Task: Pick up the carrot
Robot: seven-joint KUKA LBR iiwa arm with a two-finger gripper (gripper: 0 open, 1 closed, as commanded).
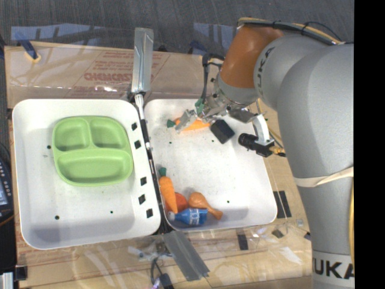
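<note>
Note small orange carrot [194, 126] with green top, lying flat on floor of right bin [264, 185], at about 12 o'clock of that bin, close to far wall. Points green end toward 9 o'clock, orange body toward 3 o'clock.

Find gripper [203, 112] low over same spot, at end of grey arm [313, 101] reaching in from 3 o'clock. Sits just beside carrot, on its 1 o'clock side, touching or nearly so. Cannot tell how far open, nor whether anything is gripped: too much clutter and blur at the tip. Cannot confirm carrot is off the bin floor, so do not log as held.

Judge the low, near-vertical wrist pose as suited to a top-down grasp across the short axis of the carrot; looks like the approach or closing step, lift not yet done.

Record other contents of right bin, bunched at 7 o'clock corner, well apart from gripper: second orange vegetable [168, 192] against dividing wall, toy drumstick [204, 201], blue bottle [191, 217]. Probably gathered there only by chance, against the walls.

Record left bin [36, 221] holding green divided plate [90, 149], near its centre, toward 10 o'clock.

Risk, as judgement: may pinch only the tapered tip and let the carrot slip, given the nearness of the far wall
</note>
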